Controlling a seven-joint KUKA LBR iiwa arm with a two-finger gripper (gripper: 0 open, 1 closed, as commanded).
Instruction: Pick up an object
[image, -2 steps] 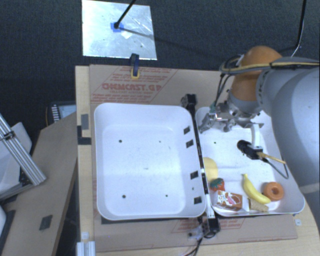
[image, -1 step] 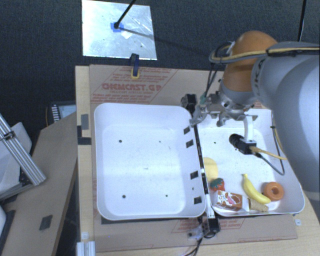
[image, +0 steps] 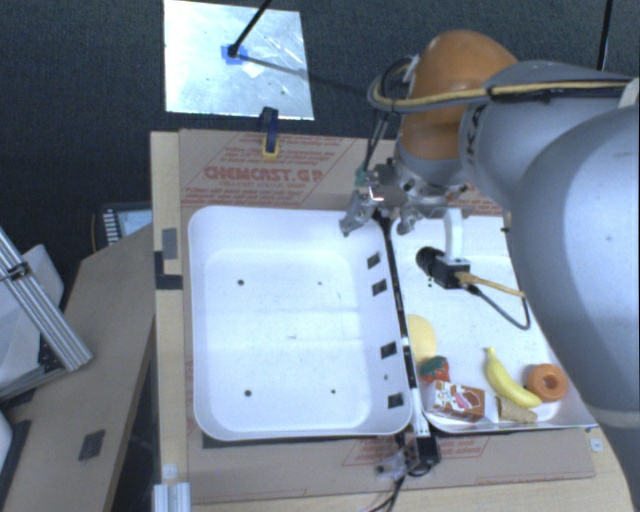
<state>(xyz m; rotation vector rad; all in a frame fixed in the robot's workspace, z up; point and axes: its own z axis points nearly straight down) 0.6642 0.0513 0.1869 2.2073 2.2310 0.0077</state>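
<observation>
The grey arm (image: 560, 200) hides much of the right bin (image: 462, 322). The jaws hang over the divider's far end; apart or together, I cannot tell. A banana (image: 503, 376), orange ring (image: 546, 381), red packet (image: 458, 400) and half-hidden yellow lump (image: 422, 335) lie at the bin's near end.

The tool (image: 383, 205) on the grey arm hangs far behind the curved yellow banana (image: 505, 378), which lies in the right shallow white plastic bin (image: 480, 325). An orange ring-shaped toy (image: 546, 381) sits just right of the banana. A red-and-white printed packet (image: 458, 400) lies just left of it, and a pale yellow rounded fruit (image: 421, 335) farther left. The left shallow white plastic bin (image: 215, 300) lies well left of the banana.
</observation>
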